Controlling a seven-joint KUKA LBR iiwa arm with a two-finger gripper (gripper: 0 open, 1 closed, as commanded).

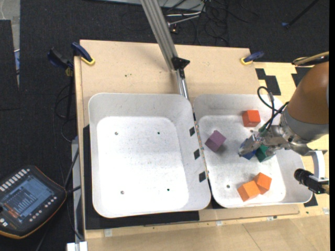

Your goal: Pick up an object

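Two shallow white bins sit side by side on a pale bench (157,67). The left bin (138,153) shows a bare speckled floor. The right bin (220,184) holds the loose things, and the arm (309,109) reaches into it from the right, its orange band showing broad above the grey wrist.

The gripper (255,148) is low over the middle of the right bin, tilted down and to the left. Just at its tip lie a blue block (247,151) and a green block (261,151), touching or nearly touching each other and partly hidden by the metal of the tool. Whether either piece is caught by the gripper cannot be told from this slant, and the opening of the tool itself is not readable.

A purple block (215,140) lies to the left of the gripper, near the bin's left wall, turned so that one corner points towards the near side; it looks roughly cubic, with no clear long axis. An orange block (251,117) sits at the far side of the bin, its edges about square with the bin walls. Two more orange blocks (255,186) lie touching each other near the near wall, both turned at a slant.

No writing can be read on any block. On the floor at the near left a handheld control pendant (23,203) has a lit screen, its text too small to read.
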